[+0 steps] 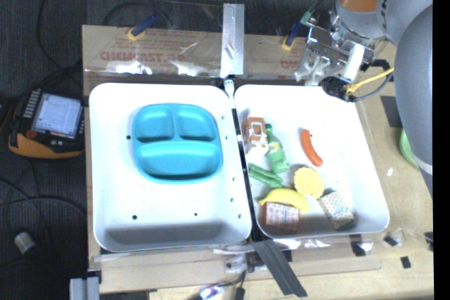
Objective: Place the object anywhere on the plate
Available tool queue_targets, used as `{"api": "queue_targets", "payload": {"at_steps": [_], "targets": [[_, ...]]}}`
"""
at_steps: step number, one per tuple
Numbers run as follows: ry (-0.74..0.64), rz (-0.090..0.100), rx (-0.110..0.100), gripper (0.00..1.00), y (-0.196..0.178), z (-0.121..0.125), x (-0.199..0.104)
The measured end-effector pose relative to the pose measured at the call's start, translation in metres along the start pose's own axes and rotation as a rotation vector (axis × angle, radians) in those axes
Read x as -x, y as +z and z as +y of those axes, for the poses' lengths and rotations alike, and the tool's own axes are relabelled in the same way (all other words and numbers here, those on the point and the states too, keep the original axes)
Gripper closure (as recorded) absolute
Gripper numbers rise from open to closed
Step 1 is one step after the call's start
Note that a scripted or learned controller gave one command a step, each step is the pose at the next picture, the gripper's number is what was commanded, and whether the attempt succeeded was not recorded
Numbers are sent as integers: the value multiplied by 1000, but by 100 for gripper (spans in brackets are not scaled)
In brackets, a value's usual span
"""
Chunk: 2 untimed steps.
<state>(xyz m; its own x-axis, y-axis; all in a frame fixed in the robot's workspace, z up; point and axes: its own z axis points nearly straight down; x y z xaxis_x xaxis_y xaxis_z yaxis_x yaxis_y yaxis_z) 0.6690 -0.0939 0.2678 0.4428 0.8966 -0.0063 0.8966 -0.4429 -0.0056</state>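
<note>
A blue plate [176, 140] with three compartments lies in the left white bin [112, 221]; nothing sits on it. The right bin [358, 151] holds several toy foods: an orange-and-white piece [255, 135], a green bottle [275, 154], a red sausage [311, 147], a green pod [264, 175], a yellow disc [308, 181], a banana [285, 198], a brown can [281, 216] and a patterned block [335, 209]. My gripper [322, 77] hangs over the far rim of the right bin, well above and behind the toys, with nothing seen in it.
A metal post [233, 31] rises behind the wall between the bins. Two blue-and-yellow clamps [143, 26] [290, 41] sit on the cardboard at the back. A handheld device [53, 117] lies left of the bench. The arm's grey body [422, 46] fills the right side.
</note>
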Motion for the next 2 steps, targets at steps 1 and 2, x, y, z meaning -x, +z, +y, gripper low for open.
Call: {"api": "queue_targets", "payload": {"at_steps": [1,2], "targets": [[-74,-1,1,100,-111,5,24],[27,0,0,100,-27,-29,-59]]}}
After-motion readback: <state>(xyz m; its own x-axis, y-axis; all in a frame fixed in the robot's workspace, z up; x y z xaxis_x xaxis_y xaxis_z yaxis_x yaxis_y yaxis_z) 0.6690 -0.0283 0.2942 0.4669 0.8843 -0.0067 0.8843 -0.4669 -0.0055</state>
